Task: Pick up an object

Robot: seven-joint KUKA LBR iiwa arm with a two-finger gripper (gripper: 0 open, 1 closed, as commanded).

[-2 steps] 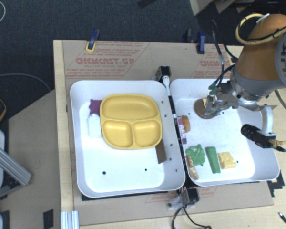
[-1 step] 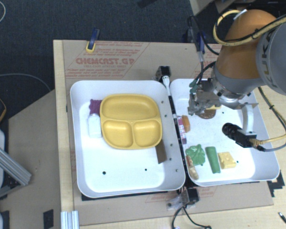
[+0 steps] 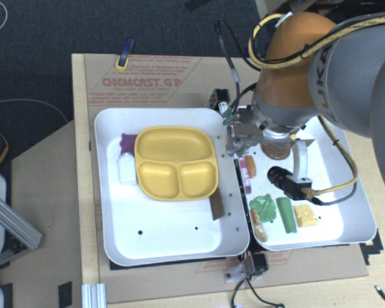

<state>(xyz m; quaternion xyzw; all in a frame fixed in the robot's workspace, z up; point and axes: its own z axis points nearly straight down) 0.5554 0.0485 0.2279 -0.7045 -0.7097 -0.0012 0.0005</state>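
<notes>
Nearest the camera, the arm-side bin (image 3: 346, 197) held small toy foods along its 6-7 o'clock edge. They were a tan bread-like piece (image 3: 258, 226) against the wall, a green leafy piece (image 3: 264, 206), a green stick (image 3: 285, 214) and a yellow block (image 3: 306, 215). They lay loose and scattered, prob. tipped in as pick targets rather than arranged.

In the other bin (image 3: 160, 233), an olive-brown strip (image 3: 216, 206) lay at 5 o'clock of a yellow three-compartment plate (image 3: 176, 161), touching its rim. A small white-and-purple bottle (image 3: 126, 157) sat tight against the plate at 9 o'clock.

Farther back, a pink-red tube (image 3: 246, 169) lay along the divider btwn the bins. The gripper (image 3: 239, 138) hung just beyond it at 12 o'clock, low over the divider. It was in all likelihood lined up on the tube, the closest obj. to it, tho nothing was visibly held. Whether it was open or closed couldn't be told, since the wrist body masked it.

A brown round item (image 3: 276, 149) sat at 3 o'clock of the gripper, half under the wrist, identity unclear. The grey arm (image 3: 359, 63) w/ its orange band (image 3: 295, 40) blocked the far part of that bin, so any contents there went unseen. The tube's lettering was too small to read.

Beyond the bins, printed cardboard (image 3: 147, 76) carried a blue-and-yellow clip-like item (image 3: 123, 55) at 11 o'clock.
</notes>
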